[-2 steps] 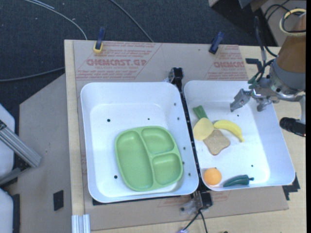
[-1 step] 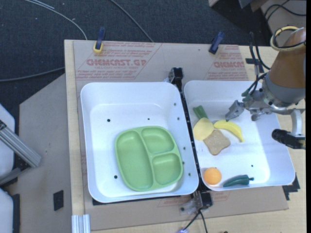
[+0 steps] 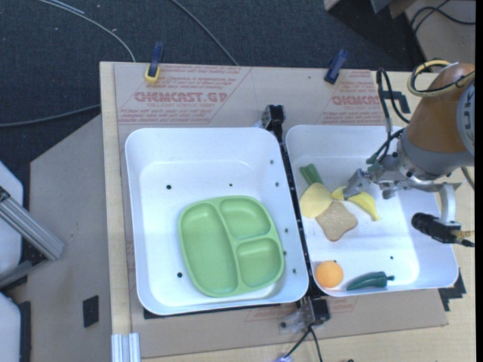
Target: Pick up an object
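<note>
The right bin [image 3: 400,142] holds several toy foods: a green piece [image 3: 309,174], a pale yellow rounded piece [image 3: 315,200], a tan toast slice [image 3: 336,221], a yellow banana [image 3: 366,205], an orange ball [image 3: 329,274] and a dark green pepper [image 3: 370,280]. My gripper [image 3: 358,185] reaches in from the right and hangs low over the bin's middle. It is just above the banana's upper end and beside the pale yellow piece. The arm's grey wrist and orange band [image 3: 438,119] cover the bin's right side.
The left bin [image 3: 151,164] holds a green divided plate [image 3: 230,243]. A black divider [image 3: 290,194] runs between the bins. A black part [image 3: 432,226] sticks out near the right bin's right wall. Two clamps [image 3: 154,62] sit on the board's far edge.
</note>
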Motion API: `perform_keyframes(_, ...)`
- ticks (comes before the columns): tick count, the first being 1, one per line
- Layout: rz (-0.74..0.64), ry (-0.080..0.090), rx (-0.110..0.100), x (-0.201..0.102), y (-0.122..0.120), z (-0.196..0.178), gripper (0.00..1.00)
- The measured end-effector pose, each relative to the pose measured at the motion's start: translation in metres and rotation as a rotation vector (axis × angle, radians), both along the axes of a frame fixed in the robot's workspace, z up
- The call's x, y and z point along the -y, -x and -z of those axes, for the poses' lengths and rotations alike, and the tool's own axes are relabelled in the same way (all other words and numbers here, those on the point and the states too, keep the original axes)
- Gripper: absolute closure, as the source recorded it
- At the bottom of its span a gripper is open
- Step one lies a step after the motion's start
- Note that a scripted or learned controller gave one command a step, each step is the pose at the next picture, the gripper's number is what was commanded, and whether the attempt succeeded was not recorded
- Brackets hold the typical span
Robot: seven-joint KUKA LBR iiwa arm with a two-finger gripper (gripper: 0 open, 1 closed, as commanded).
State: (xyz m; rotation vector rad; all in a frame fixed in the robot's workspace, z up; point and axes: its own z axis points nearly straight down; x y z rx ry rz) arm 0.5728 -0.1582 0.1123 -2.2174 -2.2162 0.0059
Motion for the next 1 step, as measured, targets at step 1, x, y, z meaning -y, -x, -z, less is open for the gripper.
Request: perform_keyframes(1, 0.000, 0.002, 0.008, 0.0001, -0.0019, -0.0135, 1.00)
